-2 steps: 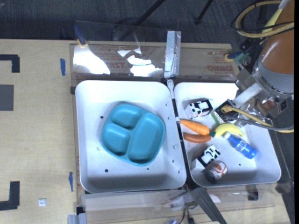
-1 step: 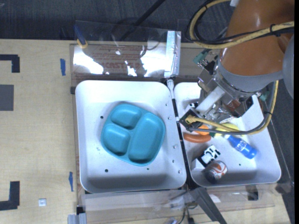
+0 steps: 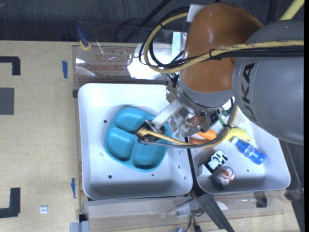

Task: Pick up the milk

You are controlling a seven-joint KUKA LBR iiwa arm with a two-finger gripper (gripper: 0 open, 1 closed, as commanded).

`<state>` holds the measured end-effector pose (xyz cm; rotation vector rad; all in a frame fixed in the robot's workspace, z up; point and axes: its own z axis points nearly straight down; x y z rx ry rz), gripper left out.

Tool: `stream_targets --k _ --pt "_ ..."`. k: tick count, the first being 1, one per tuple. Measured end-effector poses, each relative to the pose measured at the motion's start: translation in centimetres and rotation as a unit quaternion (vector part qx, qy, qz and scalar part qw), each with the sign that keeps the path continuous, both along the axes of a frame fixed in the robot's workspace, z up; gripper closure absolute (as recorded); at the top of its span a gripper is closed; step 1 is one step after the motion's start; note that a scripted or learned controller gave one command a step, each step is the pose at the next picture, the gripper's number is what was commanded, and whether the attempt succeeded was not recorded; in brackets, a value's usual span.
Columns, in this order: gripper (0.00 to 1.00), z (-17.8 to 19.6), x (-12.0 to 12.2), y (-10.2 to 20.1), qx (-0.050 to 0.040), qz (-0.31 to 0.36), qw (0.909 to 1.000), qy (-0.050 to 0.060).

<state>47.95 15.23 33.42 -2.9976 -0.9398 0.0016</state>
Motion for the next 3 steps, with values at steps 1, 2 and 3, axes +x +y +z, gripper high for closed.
stream_targets --k 1,2,3 --pt "1.0 0.6 0.0 6.3 0.0001 0.035 0.9994 -0.001" --pt "1.0 1.0 0.0 3.8 0.0 -0.032 0.9995 -0.001" --pt "1.0 -5.5 0.0 7.1 -0.0001 -0.071 0.9975 0.0"
